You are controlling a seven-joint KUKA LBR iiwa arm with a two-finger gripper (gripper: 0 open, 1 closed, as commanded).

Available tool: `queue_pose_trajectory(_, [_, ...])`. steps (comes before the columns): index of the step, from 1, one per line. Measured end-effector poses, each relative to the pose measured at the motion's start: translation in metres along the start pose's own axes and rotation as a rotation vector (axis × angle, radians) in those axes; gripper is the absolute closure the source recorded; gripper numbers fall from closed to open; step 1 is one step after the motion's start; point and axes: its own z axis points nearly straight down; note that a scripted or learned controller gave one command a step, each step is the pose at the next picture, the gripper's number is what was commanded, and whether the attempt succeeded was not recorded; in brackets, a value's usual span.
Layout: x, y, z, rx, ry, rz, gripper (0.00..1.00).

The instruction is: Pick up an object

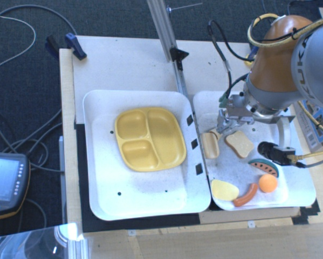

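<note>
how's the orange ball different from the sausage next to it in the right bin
The orange ball is round and plain orange; the sausage is long, thin, slightly curved and redder. The ball sits nearer the watermelon slice, while the sausage lies lower, angled, its end by the yellow piece. Both are small toy foods lying loose in the right bin, apart from the gripper.

Can't read the end effector fingers, too small and dark. Arm is cut off at right edge and hides my right bin's far corner.
</note>
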Motion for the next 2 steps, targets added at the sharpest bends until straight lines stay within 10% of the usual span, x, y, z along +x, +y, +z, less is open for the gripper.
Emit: queue_pose_trajectory(2, [0.092, 0.06, -0.015, -0.001, 0.001, 0.0, 1.0])
